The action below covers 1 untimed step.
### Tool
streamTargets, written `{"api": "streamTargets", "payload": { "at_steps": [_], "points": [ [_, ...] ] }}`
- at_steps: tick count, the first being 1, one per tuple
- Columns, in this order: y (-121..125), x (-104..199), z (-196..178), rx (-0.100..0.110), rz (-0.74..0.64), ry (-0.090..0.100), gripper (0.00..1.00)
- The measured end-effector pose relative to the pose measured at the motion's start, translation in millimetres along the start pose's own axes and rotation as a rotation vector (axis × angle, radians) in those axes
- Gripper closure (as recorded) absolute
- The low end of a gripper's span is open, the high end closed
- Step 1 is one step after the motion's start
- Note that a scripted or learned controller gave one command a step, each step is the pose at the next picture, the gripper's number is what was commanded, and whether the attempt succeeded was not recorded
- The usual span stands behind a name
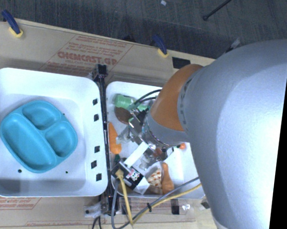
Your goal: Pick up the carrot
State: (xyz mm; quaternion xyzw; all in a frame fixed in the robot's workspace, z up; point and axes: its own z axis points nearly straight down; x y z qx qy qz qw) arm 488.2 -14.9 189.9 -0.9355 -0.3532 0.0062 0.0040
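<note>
Your gripper (pixel 135 130) is down inside the right bin (pixel 132 89), in its left half, hanging under the orange band of the grey arm (pixel 236 123). The arm's bulk covers most of that bin. You can't tell from this view whether the gripper is open or closed, and nothing is visibly held in it.

The carrot (pixel 112 141) lies on the right bin's floor against its left wall, lengthwise along the wall, just left of the gripper. Whether the two touch is unclear.

Also in the right bin:
- a green item (pixel 124 102) near the far left corner
- a brown item (pixel 121 115) just below the green one, between it and the carrot
- a tan bread-like piece (pixel 166 179) near the front edge, partly under the arm
- a small orange-red bit (pixel 182 147) at the edge of the arm

The left bin (pixel 12 85) holds a blue divided plate (pixel 37 134) with three compartments, lying flat left of centre.

Both bins rest on a brown board with red print (pixel 83 52), with blue clamps (pixel 12 24) on its far edge.
</note>
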Motion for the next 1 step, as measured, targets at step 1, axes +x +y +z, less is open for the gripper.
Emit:
{"api": "streamTargets", "payload": {
  "at_steps": [1],
  "points": [
    [0.0, 0.0, 0.0, 0.0, 0.0, 0.0, 0.0]
  ]
}}
